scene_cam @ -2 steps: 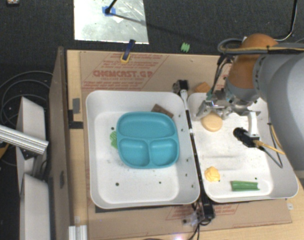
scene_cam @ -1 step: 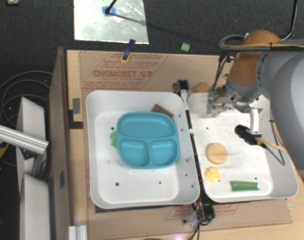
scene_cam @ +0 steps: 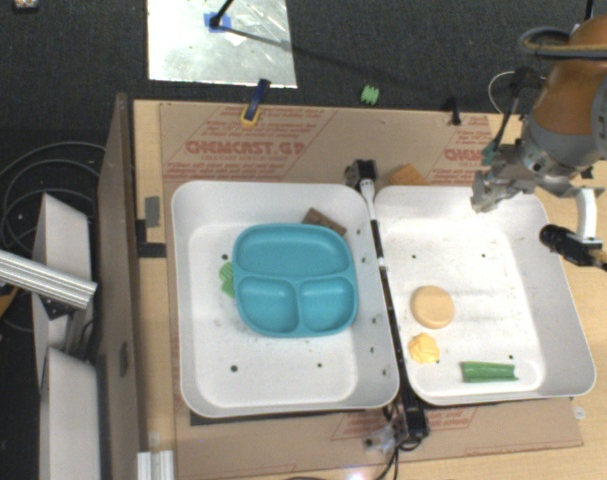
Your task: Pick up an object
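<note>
The right bin [scene_cam: 543, 268] holds a round tan bun-like piece [scene_cam: 433, 306], a small yellow-orange lump [scene_cam: 424, 347] just below it, and a green flat stick [scene_cam: 488, 371] near the front edge. My gripper [scene_cam: 486, 194] hangs over the far right corner of that bin, well apart from all three pieces. Its fingers are too small and blurred to read. In the left bin [scene_cam: 203, 268] lies a blue divided plate [scene_cam: 291, 278], with a green item [scene_cam: 226, 278] peeking out at its left edge and a brown piece [scene_cam: 325, 219] at its far right corner.
A dark divider [scene_cam: 377, 258] runs between the two bins. The cardboard sheet [scene_cam: 283, 143] lies under both. A black cable fitting [scene_cam: 568, 243] juts over the right bin's right wall. A metal plate [scene_cam: 221, 28] rests on the dark floor behind, cables at left.
</note>
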`<state>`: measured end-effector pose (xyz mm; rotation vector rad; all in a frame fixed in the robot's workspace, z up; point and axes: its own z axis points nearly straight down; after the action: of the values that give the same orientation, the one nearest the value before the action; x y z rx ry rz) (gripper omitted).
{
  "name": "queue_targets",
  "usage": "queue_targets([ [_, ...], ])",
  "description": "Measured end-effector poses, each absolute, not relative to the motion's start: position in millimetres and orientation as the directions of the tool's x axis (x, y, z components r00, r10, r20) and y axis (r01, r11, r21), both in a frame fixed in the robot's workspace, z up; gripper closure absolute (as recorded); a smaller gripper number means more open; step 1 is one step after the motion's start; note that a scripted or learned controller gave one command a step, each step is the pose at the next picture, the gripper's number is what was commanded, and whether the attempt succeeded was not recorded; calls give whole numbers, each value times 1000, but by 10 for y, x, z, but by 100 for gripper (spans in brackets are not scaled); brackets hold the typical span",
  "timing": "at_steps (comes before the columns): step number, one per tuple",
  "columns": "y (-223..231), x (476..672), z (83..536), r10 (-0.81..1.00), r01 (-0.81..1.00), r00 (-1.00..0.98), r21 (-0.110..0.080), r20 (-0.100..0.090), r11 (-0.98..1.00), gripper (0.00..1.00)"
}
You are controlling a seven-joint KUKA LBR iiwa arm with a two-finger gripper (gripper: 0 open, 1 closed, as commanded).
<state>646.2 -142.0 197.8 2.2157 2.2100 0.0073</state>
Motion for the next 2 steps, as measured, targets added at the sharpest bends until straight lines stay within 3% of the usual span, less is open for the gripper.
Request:
queue_targets([
  [1,-495,6299,2155,1000,1000,-12,3,2,12,100],
  [2,-553,6299,2144,1000,1000,-4,3,0,4,0],
])
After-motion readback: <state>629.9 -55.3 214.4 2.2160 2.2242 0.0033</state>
